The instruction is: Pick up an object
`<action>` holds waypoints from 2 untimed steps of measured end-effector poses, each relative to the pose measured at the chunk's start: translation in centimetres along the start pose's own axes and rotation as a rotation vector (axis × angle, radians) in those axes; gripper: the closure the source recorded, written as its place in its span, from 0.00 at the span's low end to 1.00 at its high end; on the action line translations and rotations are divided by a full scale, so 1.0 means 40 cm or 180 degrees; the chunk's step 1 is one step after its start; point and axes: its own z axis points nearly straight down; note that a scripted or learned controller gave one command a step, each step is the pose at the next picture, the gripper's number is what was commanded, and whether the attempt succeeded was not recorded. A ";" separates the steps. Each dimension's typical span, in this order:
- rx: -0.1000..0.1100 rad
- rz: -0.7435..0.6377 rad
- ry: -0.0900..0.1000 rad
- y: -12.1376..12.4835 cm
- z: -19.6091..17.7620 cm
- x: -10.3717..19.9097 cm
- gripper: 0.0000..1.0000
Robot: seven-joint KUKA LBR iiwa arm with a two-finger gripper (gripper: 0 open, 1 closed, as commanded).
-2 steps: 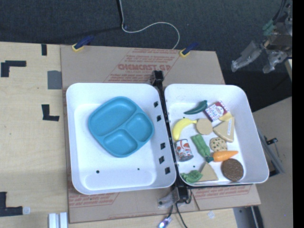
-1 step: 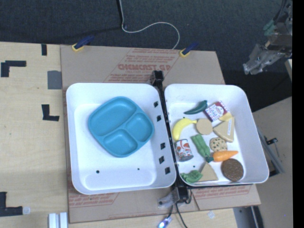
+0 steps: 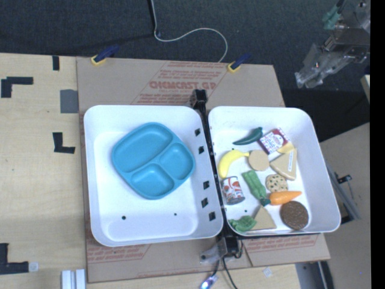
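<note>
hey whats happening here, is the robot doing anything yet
Not much yet. The tool sits high at the upper right, off to the side of the bins and away from everything. The right bin holds a pile of toy food, including a banana and a carrot. The left bin holds a blue divided plate. Nothing has been picked up.

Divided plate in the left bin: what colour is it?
Light blue; the divided plate shows clearly in the camera view, inside the white left bin.

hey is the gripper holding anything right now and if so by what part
Nothing is held. The gripper hangs above the bench, up and to the right of the right bin, with nothing seen between its fingers.
</note>
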 end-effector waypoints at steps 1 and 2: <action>0.0032 0.0023 -0.0004 -0.108 0.013 0.056 1.00; 0.0030 0.0001 -0.0002 -0.101 0.015 0.285 1.00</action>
